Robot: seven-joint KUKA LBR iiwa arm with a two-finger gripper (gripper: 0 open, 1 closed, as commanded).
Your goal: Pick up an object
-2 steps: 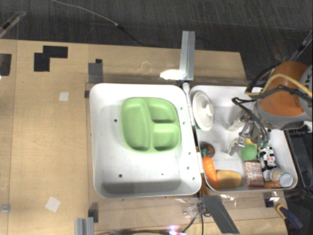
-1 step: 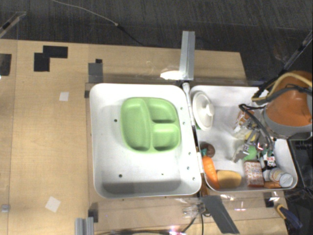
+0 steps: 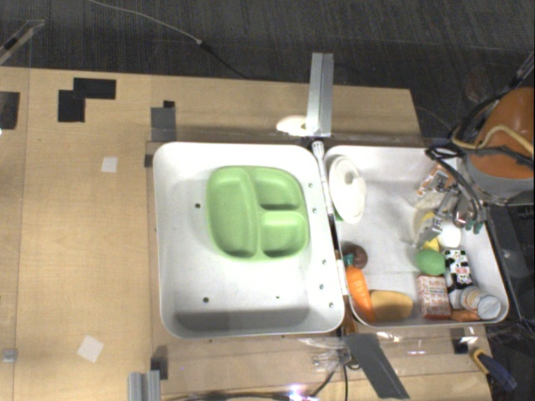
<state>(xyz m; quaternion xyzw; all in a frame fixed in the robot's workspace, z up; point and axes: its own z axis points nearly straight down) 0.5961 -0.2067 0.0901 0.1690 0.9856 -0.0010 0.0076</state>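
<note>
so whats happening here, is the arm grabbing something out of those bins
A grey arm with an orange band reaches in from the right, and its gripper hangs over the right bin, just above a green ball. I can't tell whether it holds anything. That bin also has a white cup by its left wall and a carrot and a bread roll along the near edge. The left bin holds a green divided plate.

The bench (image 3: 75, 249) looks like pale matt wood. Both bins, left (image 3: 180, 307) and right (image 3: 393, 161), are smooth white plastic with a slight sheen. The green divided tray (image 3: 255, 211) is glossy plastic; the far upright post (image 3: 321, 90) brushed metal.
</note>
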